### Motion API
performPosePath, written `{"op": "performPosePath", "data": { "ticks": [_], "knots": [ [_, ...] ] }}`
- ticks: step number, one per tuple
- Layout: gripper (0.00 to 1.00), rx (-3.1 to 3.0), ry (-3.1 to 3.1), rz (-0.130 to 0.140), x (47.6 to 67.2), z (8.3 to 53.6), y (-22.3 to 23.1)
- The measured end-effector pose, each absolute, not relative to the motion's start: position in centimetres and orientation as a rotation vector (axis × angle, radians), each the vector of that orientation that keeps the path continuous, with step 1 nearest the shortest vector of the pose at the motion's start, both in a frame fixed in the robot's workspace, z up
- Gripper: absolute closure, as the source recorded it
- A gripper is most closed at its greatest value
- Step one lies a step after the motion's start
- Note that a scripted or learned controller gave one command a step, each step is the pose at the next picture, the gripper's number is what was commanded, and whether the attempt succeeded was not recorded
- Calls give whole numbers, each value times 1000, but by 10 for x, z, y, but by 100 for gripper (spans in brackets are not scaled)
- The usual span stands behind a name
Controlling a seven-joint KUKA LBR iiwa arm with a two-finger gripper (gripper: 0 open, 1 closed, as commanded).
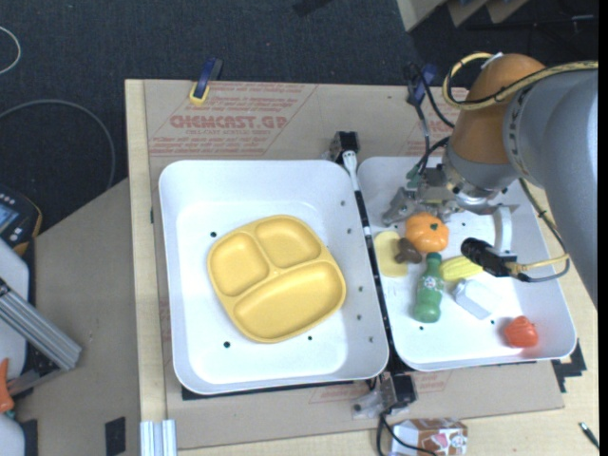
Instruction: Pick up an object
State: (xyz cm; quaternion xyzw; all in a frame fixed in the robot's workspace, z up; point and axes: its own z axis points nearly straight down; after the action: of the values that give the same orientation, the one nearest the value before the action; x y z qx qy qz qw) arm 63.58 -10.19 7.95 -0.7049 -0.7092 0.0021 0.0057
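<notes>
Orange fruit [425, 232], green bottle [428, 293] and red toy [520, 332] crowd the hand [425, 200].

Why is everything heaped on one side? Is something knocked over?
Nothing looks spilled or broken. The green bottle lies on its side among toys crowded in the right bin, while the yellow divided plate sits askew in the left bin.

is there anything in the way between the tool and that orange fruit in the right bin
Nothing visible does. The tool sits directly above the orange fruit in the right bin. A green bottle and a small brown piece lie beside the fruit, on its near side, not over it.
</notes>
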Motion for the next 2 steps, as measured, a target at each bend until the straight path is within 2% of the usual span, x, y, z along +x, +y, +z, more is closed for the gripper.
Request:
{"op": "performPosePath", "data": {
  "ticks": [1, 2],
  "knots": [
    [0, -2219, -2216, 4, 596, 87, -93],
    [100, -2223, -2220, 0, 598, 98, -94]
  ]
}}
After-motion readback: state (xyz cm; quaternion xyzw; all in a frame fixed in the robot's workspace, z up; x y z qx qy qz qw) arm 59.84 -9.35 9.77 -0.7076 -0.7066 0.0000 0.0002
